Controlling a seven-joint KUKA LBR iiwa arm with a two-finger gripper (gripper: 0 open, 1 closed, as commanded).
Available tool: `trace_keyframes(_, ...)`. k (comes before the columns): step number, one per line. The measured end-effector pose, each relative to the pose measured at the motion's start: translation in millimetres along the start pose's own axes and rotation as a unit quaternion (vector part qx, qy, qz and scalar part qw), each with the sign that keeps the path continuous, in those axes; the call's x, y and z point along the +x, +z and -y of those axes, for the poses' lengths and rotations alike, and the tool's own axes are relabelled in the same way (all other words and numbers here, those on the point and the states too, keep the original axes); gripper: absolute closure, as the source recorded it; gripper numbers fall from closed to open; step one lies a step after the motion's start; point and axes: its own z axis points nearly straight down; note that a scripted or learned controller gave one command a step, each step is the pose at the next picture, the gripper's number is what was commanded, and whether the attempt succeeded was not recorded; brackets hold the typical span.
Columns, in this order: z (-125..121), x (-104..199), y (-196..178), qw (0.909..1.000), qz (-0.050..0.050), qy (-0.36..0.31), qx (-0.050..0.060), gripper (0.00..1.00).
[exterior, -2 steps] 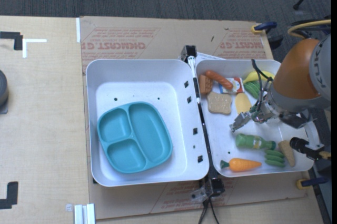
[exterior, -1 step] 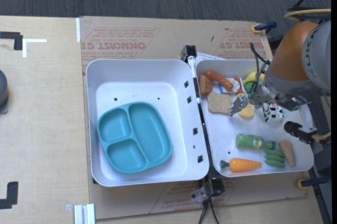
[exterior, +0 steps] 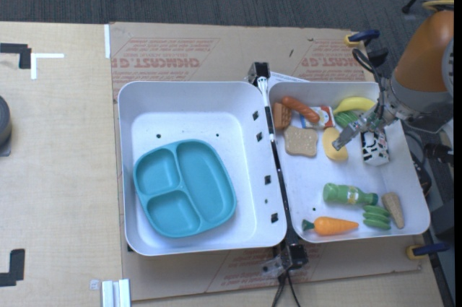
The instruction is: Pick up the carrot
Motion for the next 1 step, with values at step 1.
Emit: trace_keyframes(1,-19.3,50.5,23.2,0.9962,0.006,-0.087,0.004,0.00)
